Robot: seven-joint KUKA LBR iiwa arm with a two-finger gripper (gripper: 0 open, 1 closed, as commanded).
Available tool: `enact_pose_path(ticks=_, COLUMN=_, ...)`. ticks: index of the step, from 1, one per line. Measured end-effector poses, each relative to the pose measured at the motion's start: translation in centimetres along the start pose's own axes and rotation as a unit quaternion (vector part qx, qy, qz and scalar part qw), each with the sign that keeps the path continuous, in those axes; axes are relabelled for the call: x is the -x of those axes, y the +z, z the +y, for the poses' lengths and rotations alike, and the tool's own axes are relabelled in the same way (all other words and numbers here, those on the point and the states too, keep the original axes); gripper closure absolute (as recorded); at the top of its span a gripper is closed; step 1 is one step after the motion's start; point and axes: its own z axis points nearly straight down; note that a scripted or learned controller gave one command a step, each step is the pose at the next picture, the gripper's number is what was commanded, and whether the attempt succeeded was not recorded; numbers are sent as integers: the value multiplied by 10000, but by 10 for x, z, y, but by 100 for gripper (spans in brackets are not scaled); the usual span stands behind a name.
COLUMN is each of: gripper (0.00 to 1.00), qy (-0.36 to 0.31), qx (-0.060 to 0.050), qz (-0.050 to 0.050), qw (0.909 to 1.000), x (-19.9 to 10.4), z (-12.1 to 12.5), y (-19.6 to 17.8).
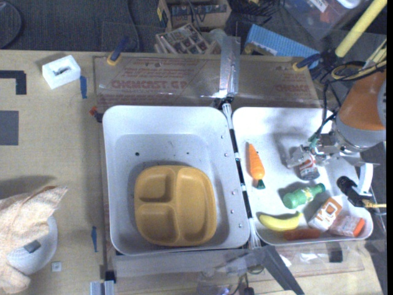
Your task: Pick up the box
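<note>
Claw (pixel 305 158) hangs over the right bin's (pixel 270 123) middle, its opening impossible to judge. Box (pixel 326 213) (orange and white) lies tilted near that bin's front right corner, beside the green bottle (pixel 302 195) and banana (pixel 279 220).

The wooden bench (pixel 55 140) carries two white bins (pixel 116 128), a small white block (pixel 61 71) and crumpled cloth (pixel 27 211).

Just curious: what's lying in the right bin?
In the right bin: a carrot, green bottle, banana, box and crumpled silver thing. The arm covers the far right side.
</note>
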Motion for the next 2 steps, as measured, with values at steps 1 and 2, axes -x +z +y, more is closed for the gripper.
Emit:
enact_pose_path(ticks=1, gripper=0, qy=-7, qx=21, qz=-9, qw=10000, x=-15, z=34, y=0)
enact_pose_path(ticks=2, gripper=0, qy=-427, qx=6, qz=1, qw=9991, x=-47, z=38, y=0)
